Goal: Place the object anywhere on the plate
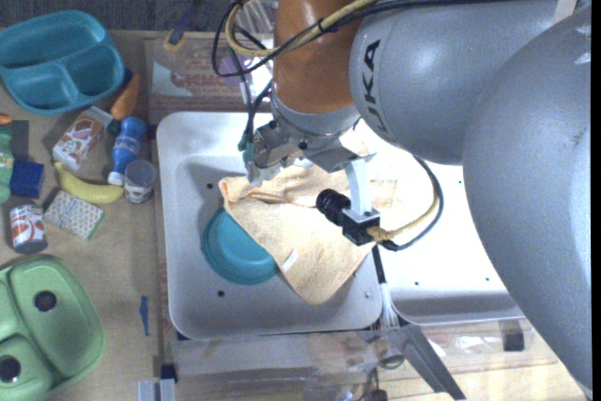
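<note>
Overhead, filling the right and upper part: the grey arm [470, 80], orange band [315, 33] above the wrist, reaching down into the left of two white bins. Left bin [183, 155] and right bin [451, 286] side by side, walls touching. In the left bin, a tan cloth [310, 239], crumpled, spread from the bin's middle toward its near right corner, its left edge draped over the right side of a teal plate [235, 254]. Plate flat on the bin floor, left half uncovered. Above the cloth's upper left corner, the gripper [263, 155], low and apparently touching the fabric; open or closed, cannot tell from this angle. Just right of it, a black fitting [338, 207] on the wrist, hanging over the cloth with a yellow cable looped beside it.

Outside the bins, on the wooden bench to the left: a green moulded tray [42, 329] at the near corner, a teal divided tray [61, 61] at the far corner. Between them, a banana [89, 188], a blue bottle [127, 146], a small carton [80, 138] and a grey can [139, 178], close together.
</note>
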`<state>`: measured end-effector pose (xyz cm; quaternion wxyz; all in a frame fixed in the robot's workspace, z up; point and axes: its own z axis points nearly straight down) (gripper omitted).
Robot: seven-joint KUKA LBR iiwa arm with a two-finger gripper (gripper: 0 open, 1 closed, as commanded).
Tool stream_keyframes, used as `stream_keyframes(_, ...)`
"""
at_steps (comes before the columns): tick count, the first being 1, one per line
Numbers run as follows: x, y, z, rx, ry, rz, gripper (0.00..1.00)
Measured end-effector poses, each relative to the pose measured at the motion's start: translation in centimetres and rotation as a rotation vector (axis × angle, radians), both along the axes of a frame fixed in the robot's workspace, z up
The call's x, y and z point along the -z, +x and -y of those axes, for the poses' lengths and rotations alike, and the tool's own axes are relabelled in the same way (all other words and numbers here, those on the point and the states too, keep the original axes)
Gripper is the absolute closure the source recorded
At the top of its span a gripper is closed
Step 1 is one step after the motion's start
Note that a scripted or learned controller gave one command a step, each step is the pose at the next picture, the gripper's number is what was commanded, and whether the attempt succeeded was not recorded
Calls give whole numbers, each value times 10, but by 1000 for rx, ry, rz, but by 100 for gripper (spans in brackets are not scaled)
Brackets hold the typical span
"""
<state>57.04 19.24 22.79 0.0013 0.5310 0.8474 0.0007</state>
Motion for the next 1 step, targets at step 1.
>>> stream_keyframes(1,51,14,49,-82,0,-3,100)
